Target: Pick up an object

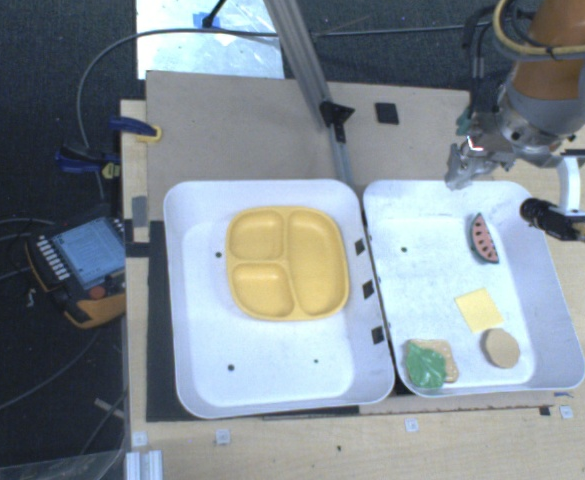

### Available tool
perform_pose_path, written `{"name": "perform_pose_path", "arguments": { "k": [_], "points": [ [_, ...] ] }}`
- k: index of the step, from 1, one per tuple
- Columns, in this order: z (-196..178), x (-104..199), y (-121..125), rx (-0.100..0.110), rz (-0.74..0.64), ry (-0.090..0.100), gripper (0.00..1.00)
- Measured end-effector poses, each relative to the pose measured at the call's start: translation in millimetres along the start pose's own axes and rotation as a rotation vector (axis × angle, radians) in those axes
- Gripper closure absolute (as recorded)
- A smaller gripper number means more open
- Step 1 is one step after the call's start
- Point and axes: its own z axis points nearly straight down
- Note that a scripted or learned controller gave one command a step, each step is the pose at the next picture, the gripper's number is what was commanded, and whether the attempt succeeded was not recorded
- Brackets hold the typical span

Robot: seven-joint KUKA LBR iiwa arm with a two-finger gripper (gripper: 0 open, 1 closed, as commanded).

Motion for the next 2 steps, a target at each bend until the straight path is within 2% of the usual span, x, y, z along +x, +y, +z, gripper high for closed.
{"name": "perform_pose_path", "arguments": {
  "k": [2],
  "points": [
    [24, 106, 5, 0.006, -0.004, 0.002, 1.00]
  ]
}}
